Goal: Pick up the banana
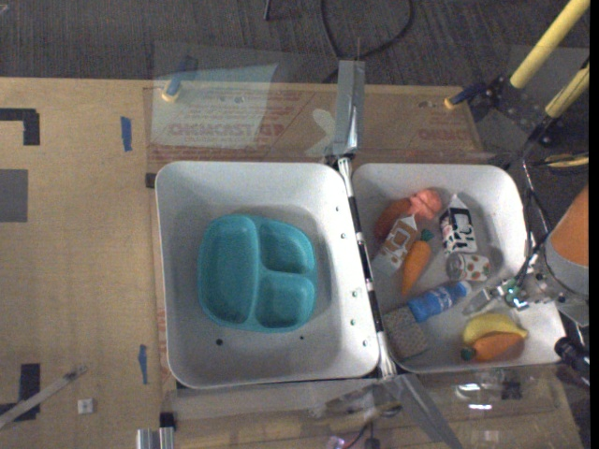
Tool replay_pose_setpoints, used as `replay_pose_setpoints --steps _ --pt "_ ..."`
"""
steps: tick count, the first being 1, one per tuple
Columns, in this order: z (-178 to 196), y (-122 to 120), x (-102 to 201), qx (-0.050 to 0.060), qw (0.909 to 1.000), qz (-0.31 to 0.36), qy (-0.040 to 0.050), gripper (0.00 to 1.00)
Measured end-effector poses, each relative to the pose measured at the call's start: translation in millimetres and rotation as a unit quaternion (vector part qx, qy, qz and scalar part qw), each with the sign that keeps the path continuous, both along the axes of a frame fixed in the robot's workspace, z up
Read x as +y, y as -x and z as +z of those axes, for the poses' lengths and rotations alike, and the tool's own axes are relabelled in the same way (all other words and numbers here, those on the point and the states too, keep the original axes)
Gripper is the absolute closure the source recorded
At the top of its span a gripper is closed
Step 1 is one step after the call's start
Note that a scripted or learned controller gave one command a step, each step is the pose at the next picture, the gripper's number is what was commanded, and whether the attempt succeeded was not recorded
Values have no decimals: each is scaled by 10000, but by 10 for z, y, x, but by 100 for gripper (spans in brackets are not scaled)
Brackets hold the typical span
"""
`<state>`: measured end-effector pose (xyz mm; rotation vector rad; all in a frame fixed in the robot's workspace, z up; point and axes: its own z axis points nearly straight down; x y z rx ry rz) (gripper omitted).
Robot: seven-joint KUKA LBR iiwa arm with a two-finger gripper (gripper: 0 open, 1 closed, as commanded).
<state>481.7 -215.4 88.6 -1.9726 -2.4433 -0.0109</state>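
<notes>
The banana (493, 326) is seen in the near right corner of the right bin (510, 187), lying on its side with its long axis running roughly left to right across the view. A gentle arch is shown, the curve bowed toward the far side, both tips dropping slightly toward the near wall. Its near edge is pressed against an orange rounded item (498, 346), which is tucked just beneath it, with a small green end at that item's left.

The gripper (514, 293) is found just beyond the banana on its far right side, low over the bin floor, with the grey arm and its orange band (573, 234) entering from the right edge. How far the gripper is opened cannot be told from this view; the metal parts are small and blurred. Nothing is seen clamped in it, and no contact with the banana can be confirmed.

The banana is placed just near and slightly left of the gripper, the two close together.

To the left of the banana a blue bottle (436, 301) is laid at a slant, and a carrot (417, 261) is angled beside it. In the left bin (178, 279) a teal divided plate (255, 271) is resting.
</notes>
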Motion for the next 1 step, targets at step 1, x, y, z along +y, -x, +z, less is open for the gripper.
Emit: replay_pose_setpoints --steps 1 --pt "1 -2 41 -33 9982 588 51 0"
